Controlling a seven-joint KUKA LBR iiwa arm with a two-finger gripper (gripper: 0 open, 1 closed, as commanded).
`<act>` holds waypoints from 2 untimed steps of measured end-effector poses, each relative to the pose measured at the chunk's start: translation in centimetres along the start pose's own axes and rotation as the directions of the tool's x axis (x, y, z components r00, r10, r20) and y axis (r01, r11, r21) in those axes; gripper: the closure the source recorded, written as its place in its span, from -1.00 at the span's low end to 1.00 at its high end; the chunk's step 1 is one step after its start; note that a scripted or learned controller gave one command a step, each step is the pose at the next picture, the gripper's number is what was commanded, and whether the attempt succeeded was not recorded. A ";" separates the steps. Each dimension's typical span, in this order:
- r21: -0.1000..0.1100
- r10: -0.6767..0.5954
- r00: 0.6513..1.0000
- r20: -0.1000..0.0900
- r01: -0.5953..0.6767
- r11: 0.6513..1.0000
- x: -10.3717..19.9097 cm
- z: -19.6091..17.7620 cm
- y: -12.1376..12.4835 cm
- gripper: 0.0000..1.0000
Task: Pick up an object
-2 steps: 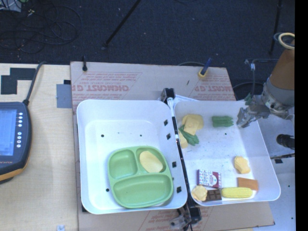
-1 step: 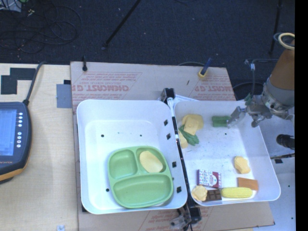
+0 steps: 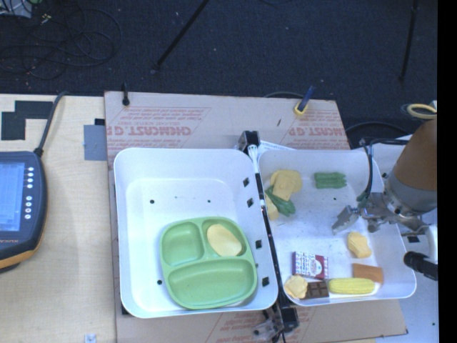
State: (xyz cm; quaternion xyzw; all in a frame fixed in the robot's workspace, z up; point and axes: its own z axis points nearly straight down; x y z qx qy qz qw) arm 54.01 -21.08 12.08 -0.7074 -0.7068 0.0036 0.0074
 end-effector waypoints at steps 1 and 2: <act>-0.015 -0.001 1.000 0.003 0.001 1.000 -0.2 3.4 -1.5 -1.00; -0.016 -0.001 1.000 0.006 0.001 1.000 -0.4 -3.5 -1.6 -1.00</act>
